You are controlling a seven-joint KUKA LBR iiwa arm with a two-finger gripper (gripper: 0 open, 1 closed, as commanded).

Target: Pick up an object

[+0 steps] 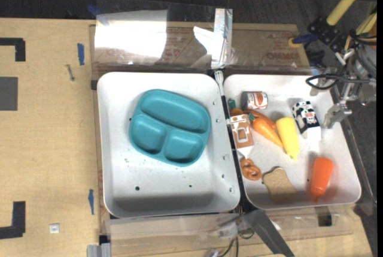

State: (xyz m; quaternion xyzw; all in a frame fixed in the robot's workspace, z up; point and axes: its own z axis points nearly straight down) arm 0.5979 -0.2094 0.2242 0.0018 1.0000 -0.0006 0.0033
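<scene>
Two white bins side by side on the bench. Left bin (pixel 114 148) carries a teal divided tray (pixel 170 126) near its middle, probably the drop target. Right bin (pixel 347 184) carries all the loose pick candidates, so the arm works from this side. Gripper (pixel 336 113) sits at the right bin's right edge, toward the far right corner, hanging above the rim; whether it is spread or pressed together cannot be told at this size, and nothing visible is in it. Nearest item: black-and-white toy (pixel 304 114), just beside it toward the bin's middle, apart, not touching. Next in: yellow piece (pixel 288 136) lying against the carrot (pixel 266 127), mid-bin. Small can (pixel 255 99) near the far edge; carton-like box (pixel 240 130) along the left edge; pretzel (pixel 250 170) and bread slice (pixel 279 180) toward the near edge; orange-red pepper-like piece (pixel 321 177) near the near right corner, well clear of neighbours. Judgement: approach stage, no target committed; the isolated pieces look easiest.
</scene>
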